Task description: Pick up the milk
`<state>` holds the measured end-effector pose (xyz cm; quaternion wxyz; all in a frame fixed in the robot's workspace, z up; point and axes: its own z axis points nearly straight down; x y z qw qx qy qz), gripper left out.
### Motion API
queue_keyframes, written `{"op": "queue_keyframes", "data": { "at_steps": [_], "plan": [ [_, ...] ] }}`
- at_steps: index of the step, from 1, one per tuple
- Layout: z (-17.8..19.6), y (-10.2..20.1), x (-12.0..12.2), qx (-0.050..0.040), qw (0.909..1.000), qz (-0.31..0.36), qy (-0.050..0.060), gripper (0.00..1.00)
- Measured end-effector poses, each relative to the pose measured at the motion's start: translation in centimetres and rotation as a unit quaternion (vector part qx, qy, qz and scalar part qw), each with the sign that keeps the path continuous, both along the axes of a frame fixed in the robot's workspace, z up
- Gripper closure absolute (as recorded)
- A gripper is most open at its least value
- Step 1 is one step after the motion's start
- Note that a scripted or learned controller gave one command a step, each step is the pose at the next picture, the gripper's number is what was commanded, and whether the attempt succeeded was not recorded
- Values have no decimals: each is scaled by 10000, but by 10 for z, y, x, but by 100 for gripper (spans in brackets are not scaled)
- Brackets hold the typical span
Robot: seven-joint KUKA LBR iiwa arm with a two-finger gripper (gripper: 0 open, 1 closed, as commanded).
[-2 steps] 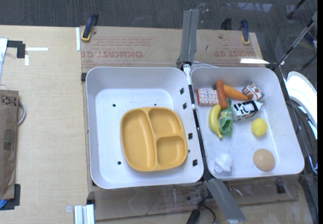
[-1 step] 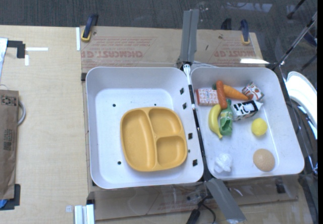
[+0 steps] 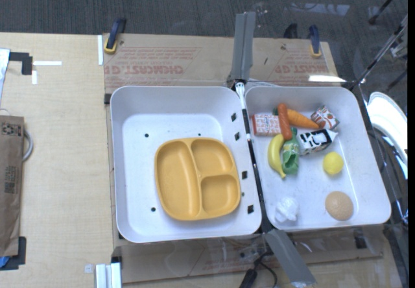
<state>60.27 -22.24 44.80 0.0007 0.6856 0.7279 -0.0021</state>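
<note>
Right bin (image 3: 363,170), upper middle: milk (image 3: 316,140), small boxy carton, white with black cow-patch print, lying on side, touching green packet (image 3: 290,157). Adjacent: smooth curved banana (image 3: 277,156), tapered orange carrot (image 3: 293,118), round lemon (image 3: 333,163), matte tan egg-shaped item (image 3: 338,205), crumpled white wad (image 3: 286,209). Left bin (image 3: 130,150): glossy yellow three-compartment plate (image 3: 197,177). Cardboard (image 3: 168,63) lettering too blurred to read. Gripper state: cannot tell.

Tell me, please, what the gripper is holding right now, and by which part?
Nothing is seen held. The milk carton lies in the right bin, among the carrot and banana.
</note>
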Motion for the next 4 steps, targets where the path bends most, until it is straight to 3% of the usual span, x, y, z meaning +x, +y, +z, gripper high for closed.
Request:
{"op": "queue_keyframes", "data": {
  "at_steps": [1,2,4],
  "plan": [
    [-8,25,47,10,9962,-875,-1,0],
    [-1,26,48,-4,9964,-853,10,100],
    [12,27,52,-30,9966,-818,36,100]
  ]
}}
